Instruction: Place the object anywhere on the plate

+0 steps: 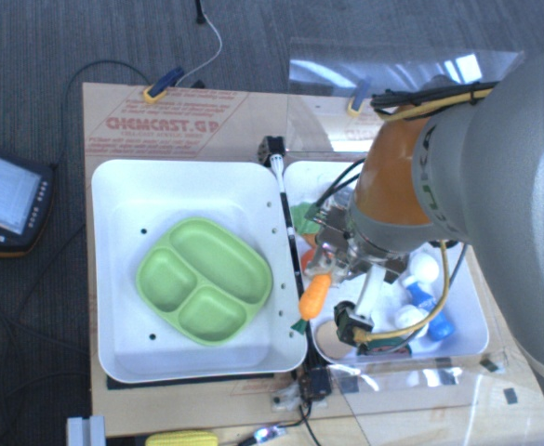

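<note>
A green plate point(205, 281) with three compartments lies in the left bin point(113, 193), with nothing on it. An orange toy carrot point(315, 295) with a green leaf end hangs or lies at the left edge of the right bin, against the divider between the bins. My gripper point(332, 266) is directly above and to the right of the carrot, under the grey and orange wrist. Its tip is hidden by the wrist body, so whether the carrot is held cannot be made out.
The right bin point(471, 337) holds several small items: a green piece point(301, 219), white and blue pieces point(424, 282), and a beige bowl point(327, 344) at the front. The arm covers much of that bin. A handheld screen point(6, 198) lies left of the bench.
</note>
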Tool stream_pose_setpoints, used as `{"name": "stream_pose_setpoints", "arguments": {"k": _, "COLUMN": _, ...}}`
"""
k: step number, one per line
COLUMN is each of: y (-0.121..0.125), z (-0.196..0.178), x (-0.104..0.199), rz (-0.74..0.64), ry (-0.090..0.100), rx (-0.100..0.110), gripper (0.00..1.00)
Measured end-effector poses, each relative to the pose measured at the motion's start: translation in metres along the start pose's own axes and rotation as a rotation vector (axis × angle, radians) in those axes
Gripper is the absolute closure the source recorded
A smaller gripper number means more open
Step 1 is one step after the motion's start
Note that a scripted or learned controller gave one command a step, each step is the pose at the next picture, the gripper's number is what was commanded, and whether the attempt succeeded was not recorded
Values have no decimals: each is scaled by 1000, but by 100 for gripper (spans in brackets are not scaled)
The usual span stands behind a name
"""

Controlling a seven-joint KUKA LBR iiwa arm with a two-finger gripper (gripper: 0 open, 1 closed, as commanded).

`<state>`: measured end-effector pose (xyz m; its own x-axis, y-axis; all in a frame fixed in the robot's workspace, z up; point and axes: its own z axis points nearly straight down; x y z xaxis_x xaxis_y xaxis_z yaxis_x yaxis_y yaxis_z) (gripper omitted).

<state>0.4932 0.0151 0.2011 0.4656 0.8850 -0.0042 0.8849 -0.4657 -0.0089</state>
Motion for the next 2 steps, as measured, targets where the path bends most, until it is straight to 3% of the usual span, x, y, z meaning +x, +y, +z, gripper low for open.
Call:
{"name": "stream_pose_setpoints", "arguments": {"k": 1, "y": -15, "z": 20, "x": 58, "rz": -39, "ry": -2, "rx": -2, "gripper": 100}}
{"name": "stream_pose_setpoints", "arguments": {"k": 2, "y": -14, "z": 19, "x": 57, "rz": -37, "ry": -1, "rx": -4, "gripper": 0}}
